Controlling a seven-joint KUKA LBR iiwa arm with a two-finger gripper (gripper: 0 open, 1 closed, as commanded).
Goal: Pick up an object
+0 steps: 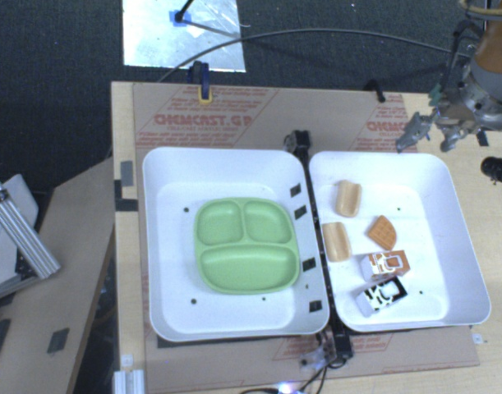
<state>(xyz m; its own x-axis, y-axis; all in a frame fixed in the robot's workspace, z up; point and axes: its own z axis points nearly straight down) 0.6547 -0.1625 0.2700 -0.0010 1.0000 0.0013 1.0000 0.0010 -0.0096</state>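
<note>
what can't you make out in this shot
- Arm: cut off by the camera view's top right edge above the gripper.
- Gripper fingers: small and blurred, so no telling what state they are in.
- Print on the orange-and-white carton and the black-and-white carton: too small to read.
- Bench front edge: cut off by the bottom edge.

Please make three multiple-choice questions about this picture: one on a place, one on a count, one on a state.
1. Where does the green plate lie?
A. left bin
B. right bin
C. on the bench

2. How many compartments has the plate?
A. two
B. three
C. five

3. Where is the hand?
A. inside the left bin
B. above the far edge of the right bin
C. touching the plate

Answers: 1 A, it sits in the left bin. 2 B, two small, one long. 3 B, it hangs by that far rim, with nothing between its fingers.
</note>
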